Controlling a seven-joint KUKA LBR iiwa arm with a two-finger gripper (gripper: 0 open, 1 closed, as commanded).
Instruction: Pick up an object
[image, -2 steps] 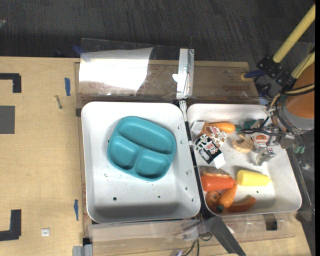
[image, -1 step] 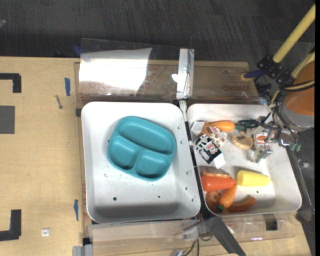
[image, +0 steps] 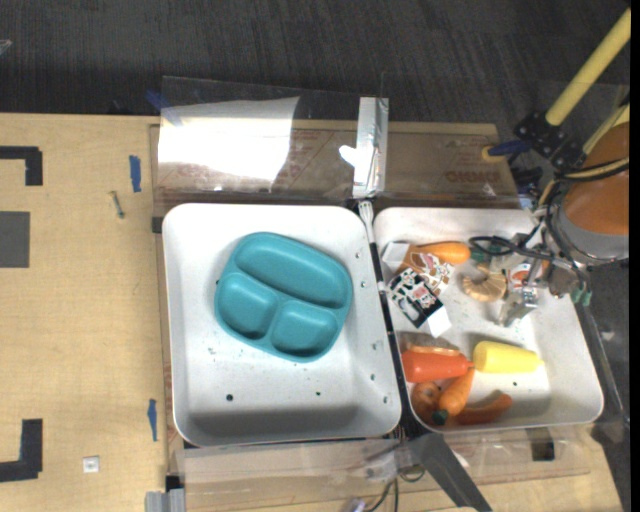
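Landmark: the right bin (image: 585, 385), the one holding the loose items; every place below is given from it.
Arm: it comes in over the bin's far right corner, orange band (image: 600, 205) above the rim.
Gripper (image: 520, 290): it hangs low over the bin's right half, toward the back wall, amid cables and small metal parts. Whether it is open or closed cannot be told, and nothing can be seen held in it.
Yellow block (image: 505, 357): lies on the bin floor, toward the front from the gripper, near it but apart, long axis running across the bin.
Tan piece (image: 484, 288): just beside the gripper, on the side toward the bin's middle.
Carrot (image: 443, 252): near the back wall, left of centre.
Patterned card (image: 418, 290): by the bin's left wall, tilted.
Front pile: orange and red vegetables (image: 450, 385) crowd the front left corner, touching each other.
Teal tray (image: 283, 295): in the left bin (image: 200, 400), outside the right bin altogether.
Step in hand: judged as the descent onto a target; the tan piece or the yellow block look closest.
Doing it well: the block stands clear of neighbours, so a grip across its short width seems safest. The front pile invites a double grab or a slip. Descend straight, close only once the floor is near.
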